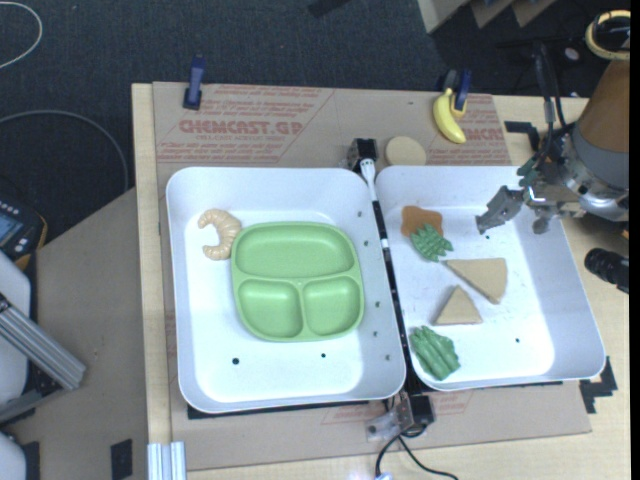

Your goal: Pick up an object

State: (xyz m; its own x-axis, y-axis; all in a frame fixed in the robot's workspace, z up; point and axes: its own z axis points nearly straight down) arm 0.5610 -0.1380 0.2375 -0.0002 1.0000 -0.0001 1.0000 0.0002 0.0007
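Note:
My gripper (518,213) hangs over the upper right part of the right bin (540,313), its two fingers spread open with nothing between them. Below and left of it lie two tan wedge-shaped pieces (480,276) (458,309). An orange piece (420,218) and a small green leafy piece (431,242) lie at the bin's upper left, to the gripper's left. A larger green leafy piece (435,352) sits at the bin's lower left corner.
The left bin (200,348) holds a green three-part tray (297,279) and a tan croissant (218,231). On the bench behind the bins lie a banana (449,118) and a tan disc (405,151). A blue clamp (194,83) grips the far edge.

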